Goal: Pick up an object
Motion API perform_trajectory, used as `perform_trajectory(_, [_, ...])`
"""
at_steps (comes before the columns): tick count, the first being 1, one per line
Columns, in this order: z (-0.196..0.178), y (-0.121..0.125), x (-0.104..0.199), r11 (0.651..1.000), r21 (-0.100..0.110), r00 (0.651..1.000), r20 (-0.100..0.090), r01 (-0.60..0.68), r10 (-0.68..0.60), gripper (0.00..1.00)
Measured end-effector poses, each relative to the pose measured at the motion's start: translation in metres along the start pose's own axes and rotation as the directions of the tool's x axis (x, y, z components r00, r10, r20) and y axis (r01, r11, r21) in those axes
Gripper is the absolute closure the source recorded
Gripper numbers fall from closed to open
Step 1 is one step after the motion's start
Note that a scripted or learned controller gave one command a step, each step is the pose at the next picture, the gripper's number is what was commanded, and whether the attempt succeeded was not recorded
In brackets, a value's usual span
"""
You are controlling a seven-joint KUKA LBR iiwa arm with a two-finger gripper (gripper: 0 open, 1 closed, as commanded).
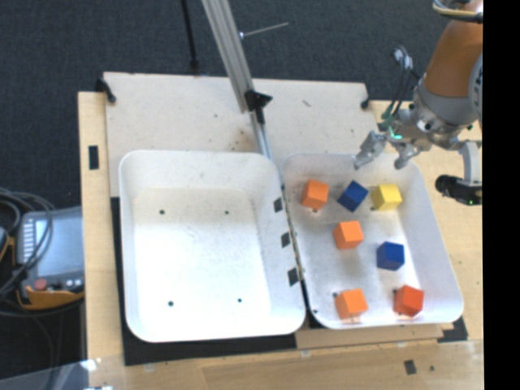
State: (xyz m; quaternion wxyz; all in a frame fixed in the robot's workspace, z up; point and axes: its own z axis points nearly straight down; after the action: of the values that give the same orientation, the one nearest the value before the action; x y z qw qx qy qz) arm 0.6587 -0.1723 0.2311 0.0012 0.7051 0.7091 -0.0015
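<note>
My gripper hangs over the back edge of the right bin, fingers spread open with nothing between them. Below it in the bin lie several cubes: an orange one, a blue one and a yellow one in a row at the back. Another orange cube and a blue cube sit mid-bin. At the front sit an orange cube and a red-orange cube. The blue and yellow back cubes are nearest the fingers.
The left bin adjoins the right bin along a shared wall with black clips. A slanted metal post rises behind the bins. A control pendant and cables lie off the bench at the left.
</note>
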Motion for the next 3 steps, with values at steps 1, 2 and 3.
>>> perform_trajectory(1, [0.044,-0.007,-0.004,1.000,0.002,1.000,-0.001,-0.006,0.006,0.00])
perform_trajectory(2, [0.086,-0.006,-0.011,1.000,0.000,1.000,-0.001,-0.008,0.008,0.00])
perform_trajectory(3, [0.109,-0.004,-0.010,1.000,-0.004,1.000,-0.004,-0.007,0.007,0.00])
